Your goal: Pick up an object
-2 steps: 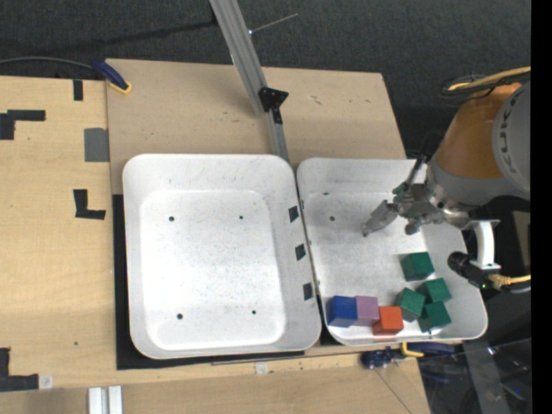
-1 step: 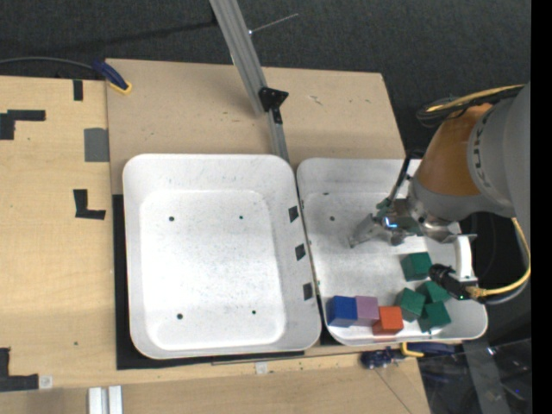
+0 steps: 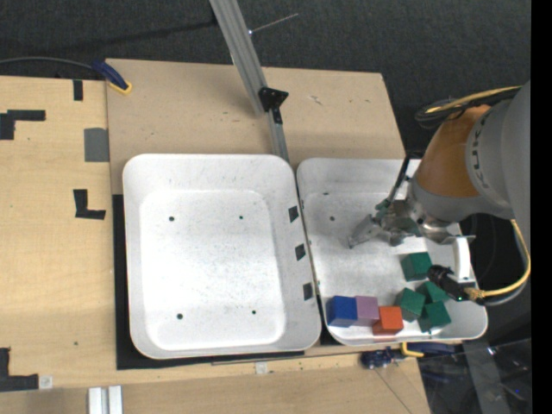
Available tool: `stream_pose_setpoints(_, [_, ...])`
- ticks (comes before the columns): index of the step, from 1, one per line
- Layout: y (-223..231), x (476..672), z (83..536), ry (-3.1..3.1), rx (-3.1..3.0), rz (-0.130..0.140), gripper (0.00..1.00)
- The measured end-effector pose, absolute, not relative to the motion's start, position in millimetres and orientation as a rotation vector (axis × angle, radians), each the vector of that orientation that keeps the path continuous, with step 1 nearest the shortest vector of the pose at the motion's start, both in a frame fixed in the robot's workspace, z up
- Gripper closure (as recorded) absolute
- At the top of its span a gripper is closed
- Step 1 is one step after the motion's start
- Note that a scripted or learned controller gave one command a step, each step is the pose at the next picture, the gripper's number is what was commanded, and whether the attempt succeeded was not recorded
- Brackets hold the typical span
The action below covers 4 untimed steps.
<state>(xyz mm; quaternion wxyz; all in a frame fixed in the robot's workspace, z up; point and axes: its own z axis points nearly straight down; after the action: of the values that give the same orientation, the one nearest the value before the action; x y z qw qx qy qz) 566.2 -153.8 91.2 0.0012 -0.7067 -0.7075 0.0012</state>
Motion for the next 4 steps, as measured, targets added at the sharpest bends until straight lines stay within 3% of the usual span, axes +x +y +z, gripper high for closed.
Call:
stream_pose_setpoints(1, [-153, 566.3, 101, -2.221, -2.217, 0.003, 1.0])
stream_pose_setpoints(3, [-151, 572.5, 217, -2.227, -2.223, -0.004, 1.0])
stream_pose_setpoints(4, [-107, 567.6, 214, -2.225, -2.215, 0.001, 1.0])
